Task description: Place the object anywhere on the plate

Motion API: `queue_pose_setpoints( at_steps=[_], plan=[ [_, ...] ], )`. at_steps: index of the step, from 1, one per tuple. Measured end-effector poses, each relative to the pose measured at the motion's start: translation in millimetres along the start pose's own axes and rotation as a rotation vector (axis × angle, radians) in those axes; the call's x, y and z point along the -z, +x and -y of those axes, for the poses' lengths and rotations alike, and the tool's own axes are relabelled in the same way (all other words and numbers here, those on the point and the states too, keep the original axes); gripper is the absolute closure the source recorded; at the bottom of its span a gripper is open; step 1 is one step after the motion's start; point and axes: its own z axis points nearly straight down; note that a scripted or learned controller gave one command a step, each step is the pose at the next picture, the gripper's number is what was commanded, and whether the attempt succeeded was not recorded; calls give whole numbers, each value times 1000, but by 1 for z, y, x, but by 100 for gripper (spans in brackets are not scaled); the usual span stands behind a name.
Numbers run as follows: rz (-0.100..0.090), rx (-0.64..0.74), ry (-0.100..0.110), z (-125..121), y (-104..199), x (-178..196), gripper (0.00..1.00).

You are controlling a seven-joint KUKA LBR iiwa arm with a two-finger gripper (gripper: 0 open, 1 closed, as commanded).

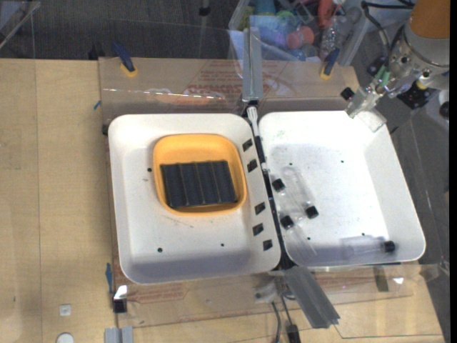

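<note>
The dark ribbed object (198, 184), a flat black slab with lengthwise grooves, lies in the orange plate (164, 152), which sits in the left bin (128, 213) toward that bin's far side. It rests flat and inside the plate's rim, nearer the near edge of the plate. Judged from this, the placing itself looks done, and the step in hand is the retreat: the hand (373, 95) hangs above the far right corner of the right bin (400, 191), well apart from the plate. Nothing shows between its fingers, but whether they stand open or closed I cannot tell at this angle and blur.

If the task counts as finished, the next move calls only for the arm to hold clear of the bins; there is no need to reach back across the divider (258, 184) between them.

Around: the right bin holds a few small dark bits (310, 211) near its left middle, and a clear tube-like piece (365, 246) with a dark end near its near right corner; what these are I cannot say. A clear box of coloured toys (300, 16) stands beyond the far edge of the table. Nothing stands on the plate beside the slab.
</note>
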Motion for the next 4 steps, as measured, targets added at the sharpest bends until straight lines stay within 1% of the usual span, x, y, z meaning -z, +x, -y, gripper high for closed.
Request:
queue_pose_setpoints(
  at_steps=[1, 2, 3, 4],
  plan=[
    [0, 208, -1, 11, -24, 13, 100],
    [2, 437, -2, 38, -56, 60, 100],
    [3, 744, -4, 45, -75, 104, 100],
    [4, 1022, -4, 43, -74, 151, 100]
  ],
)
